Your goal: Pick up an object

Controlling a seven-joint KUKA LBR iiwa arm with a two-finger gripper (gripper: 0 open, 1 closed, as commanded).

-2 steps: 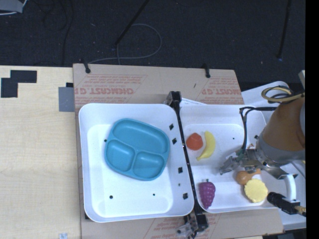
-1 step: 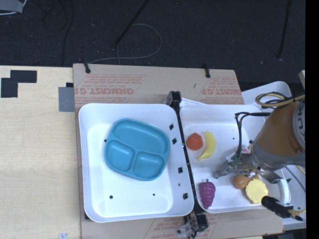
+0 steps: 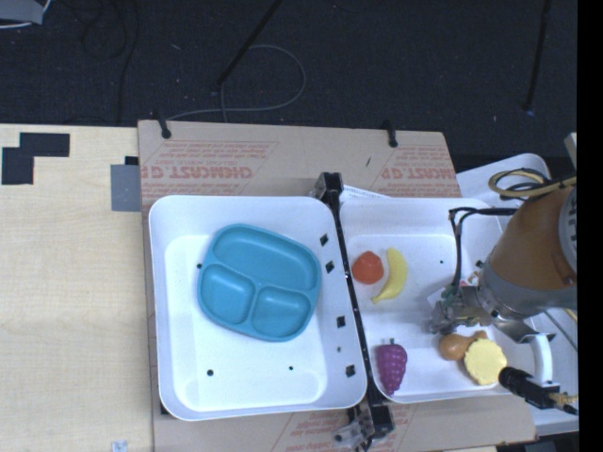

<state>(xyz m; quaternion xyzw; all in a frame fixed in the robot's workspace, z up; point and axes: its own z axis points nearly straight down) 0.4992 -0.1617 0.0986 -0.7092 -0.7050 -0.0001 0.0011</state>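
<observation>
Arm reaches in from the right over the right bin (image 3: 415,217); claw (image 3: 450,311) low over the bin floor, its state not readable from this angle, cannot tell.

Closest candidate: brown rounded object (image 3: 454,346), just near-side of the claw, touching a yellow piece (image 3: 484,361) to its right.

Banana (image 3: 393,275) lies to the left and slightly far, long axis running near-to-far; orange-red fruit (image 3: 367,267) just beside it. Purple fruit (image 3: 391,365) sits near-left.

Judgement: the brown object asks the shortest move, a small shift toward the near edge
</observation>
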